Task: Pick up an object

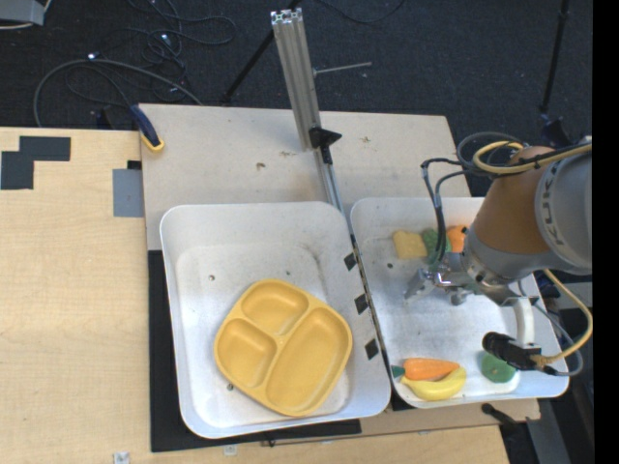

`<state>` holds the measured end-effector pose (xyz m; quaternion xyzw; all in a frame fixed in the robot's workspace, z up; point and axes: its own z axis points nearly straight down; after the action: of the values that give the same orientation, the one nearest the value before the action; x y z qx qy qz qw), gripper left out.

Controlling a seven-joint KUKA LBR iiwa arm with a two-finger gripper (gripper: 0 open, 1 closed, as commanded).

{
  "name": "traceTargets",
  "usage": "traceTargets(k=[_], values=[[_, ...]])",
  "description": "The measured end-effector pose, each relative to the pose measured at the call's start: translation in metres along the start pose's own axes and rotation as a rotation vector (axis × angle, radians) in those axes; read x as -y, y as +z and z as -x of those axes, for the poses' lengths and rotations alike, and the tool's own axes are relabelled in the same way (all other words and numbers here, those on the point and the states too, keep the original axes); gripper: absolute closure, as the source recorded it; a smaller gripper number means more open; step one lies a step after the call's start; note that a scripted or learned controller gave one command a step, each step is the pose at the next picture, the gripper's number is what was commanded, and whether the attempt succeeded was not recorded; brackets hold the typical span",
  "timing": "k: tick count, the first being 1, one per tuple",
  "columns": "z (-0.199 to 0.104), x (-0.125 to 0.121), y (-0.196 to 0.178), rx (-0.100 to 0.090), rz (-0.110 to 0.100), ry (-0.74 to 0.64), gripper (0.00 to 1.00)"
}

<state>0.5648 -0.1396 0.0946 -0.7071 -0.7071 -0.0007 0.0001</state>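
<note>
Camera view over two bins, gripper (433, 284) low in right bin (426, 356), finger state impossible to tell, yellow block (409, 246) just beyond, yellow divided plate (282, 346) in left bin (193, 259).

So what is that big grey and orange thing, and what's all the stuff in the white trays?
That big thing is a robot arm. It reaches in from the right side of the picture, and the camera looks down on it from above. At its end is a small metal claw for picking things up. I can't tell if the claw is open or shut, and I see nothing held in it.

Two white trays sit side by side on the bench. The left tray has a yellow plate with three sections. The right tray holds toy food: a yellow piece near the top, and a banana with a carrot touching it at the bottom edge. Beside them lies something green. The claw is hanging over the right tray.
</note>
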Motion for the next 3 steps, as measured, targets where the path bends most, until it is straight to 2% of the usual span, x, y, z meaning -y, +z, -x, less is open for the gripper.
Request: traceTargets(k=[1, 2, 3], values=[[-0.002, -0.002, -0.011, -0.006, 0.007, 0.002, 1.0], [-0.001, -0.005, -0.074, 0.002, 0.001, -0.001, 1.0], [0.002, -0.001, -0.118, 0.002, 0.001, -0.001, 1.0]])
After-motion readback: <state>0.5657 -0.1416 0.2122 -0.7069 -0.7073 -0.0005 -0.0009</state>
